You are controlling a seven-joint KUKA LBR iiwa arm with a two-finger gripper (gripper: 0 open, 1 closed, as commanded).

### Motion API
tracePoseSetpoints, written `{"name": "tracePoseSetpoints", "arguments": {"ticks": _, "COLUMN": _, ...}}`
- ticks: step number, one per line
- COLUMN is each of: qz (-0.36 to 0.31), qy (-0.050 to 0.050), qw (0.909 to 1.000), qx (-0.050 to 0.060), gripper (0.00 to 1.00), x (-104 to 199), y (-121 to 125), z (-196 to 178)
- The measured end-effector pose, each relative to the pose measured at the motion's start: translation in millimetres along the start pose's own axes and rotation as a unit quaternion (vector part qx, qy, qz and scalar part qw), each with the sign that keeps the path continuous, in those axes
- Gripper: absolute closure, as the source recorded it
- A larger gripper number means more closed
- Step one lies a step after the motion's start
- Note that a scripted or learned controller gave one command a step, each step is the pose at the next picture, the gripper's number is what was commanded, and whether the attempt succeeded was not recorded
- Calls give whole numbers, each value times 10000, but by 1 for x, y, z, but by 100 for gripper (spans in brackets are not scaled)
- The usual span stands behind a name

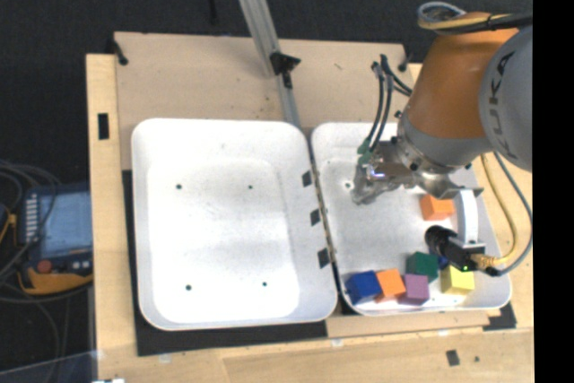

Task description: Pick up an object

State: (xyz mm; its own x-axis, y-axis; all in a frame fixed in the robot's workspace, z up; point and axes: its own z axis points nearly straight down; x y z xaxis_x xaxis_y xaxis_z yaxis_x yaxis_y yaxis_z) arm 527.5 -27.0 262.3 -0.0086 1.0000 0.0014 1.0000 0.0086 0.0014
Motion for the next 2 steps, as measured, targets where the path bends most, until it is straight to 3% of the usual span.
{"name": "tracePoseSetpoints", "arguments": {"ticks": 2, "qz": 11, "qy": -6, "qw": 10000, "qx": 22, "gripper": 100, "x": 103, "y": -10, "z": 20}}
